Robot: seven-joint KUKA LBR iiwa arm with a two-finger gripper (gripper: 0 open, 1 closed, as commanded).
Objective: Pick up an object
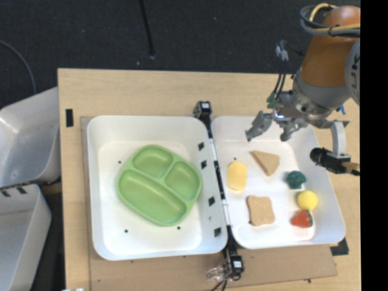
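Grey two-finger gripper [271, 128], fingers apart and holding nothing, hovers near the right bin's [327, 232] far edge above a tan triangular foam-like wedge [266, 161], probably light and stiff; grip its flat sides.

Arm [330, 47] cut off at upper right frame edge. It covers the far right rim of the right bin [324, 232]. Worktop [151, 93] lower edge cut by frame bottom. Small red item [302, 219], lower right: too small to identify.
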